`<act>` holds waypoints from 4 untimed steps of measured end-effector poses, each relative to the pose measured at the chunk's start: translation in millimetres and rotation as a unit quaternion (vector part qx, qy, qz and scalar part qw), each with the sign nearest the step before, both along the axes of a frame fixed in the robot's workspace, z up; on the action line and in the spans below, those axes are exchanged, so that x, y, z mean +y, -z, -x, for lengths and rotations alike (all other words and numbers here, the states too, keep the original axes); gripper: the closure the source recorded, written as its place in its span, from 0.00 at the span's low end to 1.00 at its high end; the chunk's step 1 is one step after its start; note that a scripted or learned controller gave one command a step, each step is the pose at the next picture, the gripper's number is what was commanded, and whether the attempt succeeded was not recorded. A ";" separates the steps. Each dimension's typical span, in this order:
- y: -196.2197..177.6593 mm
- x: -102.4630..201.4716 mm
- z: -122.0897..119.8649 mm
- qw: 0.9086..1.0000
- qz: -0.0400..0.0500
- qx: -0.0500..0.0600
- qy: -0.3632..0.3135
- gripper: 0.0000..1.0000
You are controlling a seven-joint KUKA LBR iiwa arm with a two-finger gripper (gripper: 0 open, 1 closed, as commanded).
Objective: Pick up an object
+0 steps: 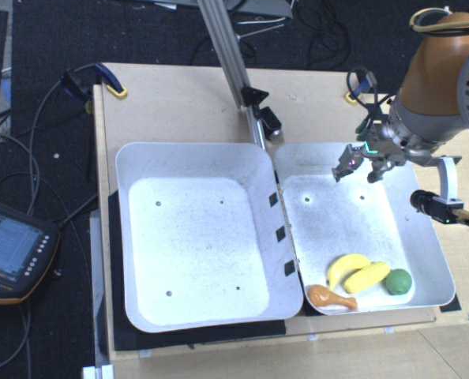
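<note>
My gripper (358, 169) hangs over the far end of the right bin (424, 235), fingers spread open with nothing between them. At the bin's near end lie a yellow banana (343, 267), a second yellow piece (366, 277) against it, a green lime (398, 282) to their right, and an orange drumstick-shaped toy (330, 297) at the near left corner. The gripper stands well back from all of them.
The left bin (140, 172) sits beside the right one, sharing a raised middle edge. A slanted metal pole (230, 54) rises from behind the bins. Clamps sit at the bench's far corners, and a teach pendant (9, 251) lies off the bench at left.
</note>
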State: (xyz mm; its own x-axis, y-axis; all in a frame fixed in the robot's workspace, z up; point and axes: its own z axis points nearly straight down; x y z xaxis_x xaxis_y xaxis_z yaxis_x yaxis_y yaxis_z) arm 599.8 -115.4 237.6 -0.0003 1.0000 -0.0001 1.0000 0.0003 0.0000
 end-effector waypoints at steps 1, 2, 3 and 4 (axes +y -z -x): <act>0.0 0.0 0.0 1.000 0.000 0.000 0.000 0.00; 62.8 1.9 3.7 1.000 0.000 0.003 0.000 0.00; 125.3 0.2 1.3 1.000 0.000 0.003 0.000 0.00; 143.2 0.5 1.8 1.000 0.000 0.001 0.000 0.00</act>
